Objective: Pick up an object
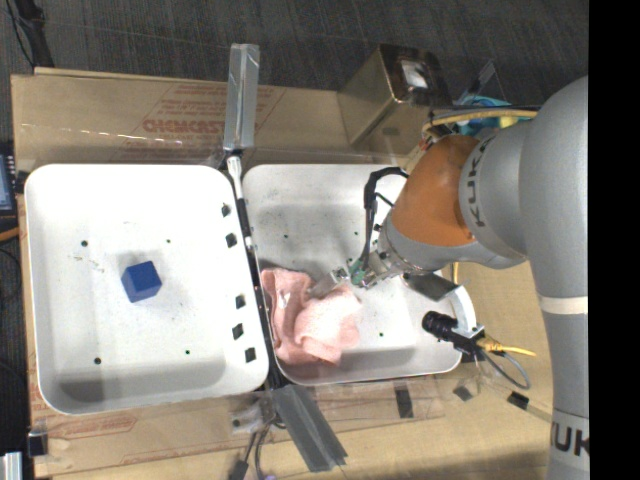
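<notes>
With our gripper [352, 275] low over the crumpled pink cloth [310, 318] in the right white bin [300, 193], grip state unreadable to us, we judge a deep pinch into a thick fold best before lifting straight up.

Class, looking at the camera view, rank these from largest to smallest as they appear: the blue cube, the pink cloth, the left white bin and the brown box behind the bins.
1. left white bin
2. pink cloth
3. brown box, though part of it may sit behind the arm, so this place is unsure
4. blue cube
</notes>
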Motion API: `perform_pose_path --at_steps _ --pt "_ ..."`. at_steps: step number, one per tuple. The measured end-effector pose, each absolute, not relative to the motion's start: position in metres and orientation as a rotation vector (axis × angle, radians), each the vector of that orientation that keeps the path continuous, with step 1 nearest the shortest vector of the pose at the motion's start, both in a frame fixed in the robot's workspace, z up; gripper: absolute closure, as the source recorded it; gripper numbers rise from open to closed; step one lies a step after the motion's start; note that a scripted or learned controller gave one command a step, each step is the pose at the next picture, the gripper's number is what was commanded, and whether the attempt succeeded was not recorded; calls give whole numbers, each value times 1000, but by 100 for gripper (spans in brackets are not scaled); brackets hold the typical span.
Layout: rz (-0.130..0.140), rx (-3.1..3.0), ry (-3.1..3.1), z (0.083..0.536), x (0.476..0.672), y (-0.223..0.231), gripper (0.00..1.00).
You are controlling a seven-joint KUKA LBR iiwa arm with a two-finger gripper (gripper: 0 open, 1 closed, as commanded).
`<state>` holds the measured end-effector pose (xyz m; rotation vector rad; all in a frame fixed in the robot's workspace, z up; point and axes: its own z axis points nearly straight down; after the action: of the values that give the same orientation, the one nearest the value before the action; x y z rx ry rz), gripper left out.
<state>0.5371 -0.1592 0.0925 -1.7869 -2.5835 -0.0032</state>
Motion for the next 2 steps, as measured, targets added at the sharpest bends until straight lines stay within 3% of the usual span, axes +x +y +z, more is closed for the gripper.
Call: perform_pose_path --at_steps 1,2 --pt "-4 -1778 -2586 102 538 -159 100" --pt "2 -1880 -2515 242 582 -125 100"
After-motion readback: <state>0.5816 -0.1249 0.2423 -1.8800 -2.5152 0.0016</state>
